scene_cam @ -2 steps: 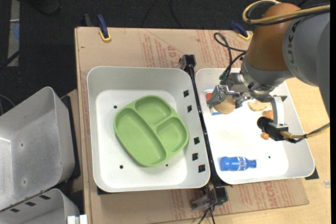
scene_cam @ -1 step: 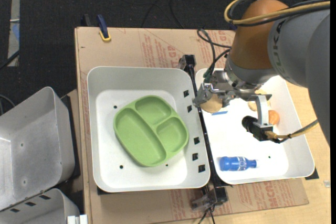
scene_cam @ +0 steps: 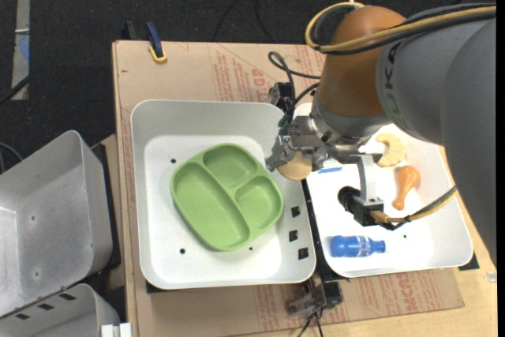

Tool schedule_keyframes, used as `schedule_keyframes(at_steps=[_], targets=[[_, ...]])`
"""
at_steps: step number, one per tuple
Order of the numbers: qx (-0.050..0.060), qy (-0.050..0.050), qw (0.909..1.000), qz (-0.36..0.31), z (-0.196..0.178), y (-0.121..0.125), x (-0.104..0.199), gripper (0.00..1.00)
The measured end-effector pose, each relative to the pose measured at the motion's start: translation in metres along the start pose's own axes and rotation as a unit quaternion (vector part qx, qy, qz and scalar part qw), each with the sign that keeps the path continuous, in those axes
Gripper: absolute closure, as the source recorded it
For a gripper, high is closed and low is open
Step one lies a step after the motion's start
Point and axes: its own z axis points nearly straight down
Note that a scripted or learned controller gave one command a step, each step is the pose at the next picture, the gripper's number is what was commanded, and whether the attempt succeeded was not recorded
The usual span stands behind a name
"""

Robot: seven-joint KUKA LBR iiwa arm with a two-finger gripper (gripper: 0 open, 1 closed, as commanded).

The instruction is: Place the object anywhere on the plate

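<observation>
Gripper (scene_cam: 293,160) hangs between bins, right of green plate (scene_cam: 227,196), tan round object (scene_cam: 295,167) beneath; grip cannot be told.

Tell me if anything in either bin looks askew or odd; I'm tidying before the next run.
Only the green plate stands out: it lies rotated at a slant to the left bin's walls. In the right bin, the blue bottle lies on its side near an orange drumstick-shaped toy.
</observation>
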Motion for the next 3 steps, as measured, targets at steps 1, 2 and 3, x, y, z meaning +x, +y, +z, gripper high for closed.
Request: schedule_keyframes(at_steps=[1,2,3], targets=[[0.0,0.0,1.0,-0.001,0.003,-0.002,0.051,1.0],[-0.001,0.0,1.0,-0.001,-0.001,-0.009,0.11,1.0],[-0.001,-0.001,1.0,0.002,-0.001,-0.008,0.106,0.0]])
